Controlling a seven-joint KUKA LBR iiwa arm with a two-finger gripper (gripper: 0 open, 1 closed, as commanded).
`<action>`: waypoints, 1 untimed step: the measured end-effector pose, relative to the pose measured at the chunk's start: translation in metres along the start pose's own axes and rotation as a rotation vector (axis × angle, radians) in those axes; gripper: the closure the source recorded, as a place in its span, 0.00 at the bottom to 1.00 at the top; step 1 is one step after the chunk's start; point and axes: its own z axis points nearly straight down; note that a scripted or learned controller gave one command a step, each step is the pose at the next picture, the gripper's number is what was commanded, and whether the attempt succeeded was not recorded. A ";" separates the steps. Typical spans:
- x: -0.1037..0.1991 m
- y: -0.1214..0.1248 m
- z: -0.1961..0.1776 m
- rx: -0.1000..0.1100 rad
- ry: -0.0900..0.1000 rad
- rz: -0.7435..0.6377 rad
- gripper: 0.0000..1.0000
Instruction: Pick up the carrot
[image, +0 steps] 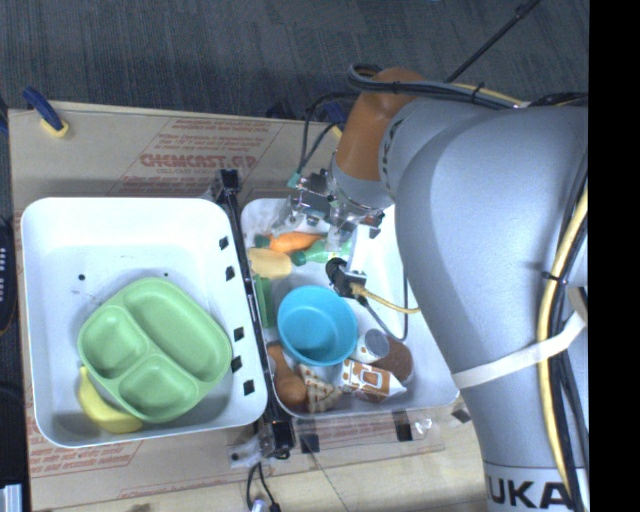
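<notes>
From my feed, the left bin holds a green plate lying over a yellow thing that I see merely as an edge at its lower left. In the right bin, the carrot lies near the far left corner, long axis roughly level across the view, its green end seeming to point right toward the gripper. The gripper hovers just above and beside it; I cannot tell its state, since the wrist covers it. Below sit a pale yellow piece, a blue bowl and brown items half hidden by the bowl and arm
</notes>
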 end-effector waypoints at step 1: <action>-0.011 -0.035 0.023 0.024 -0.010 0.152 0.00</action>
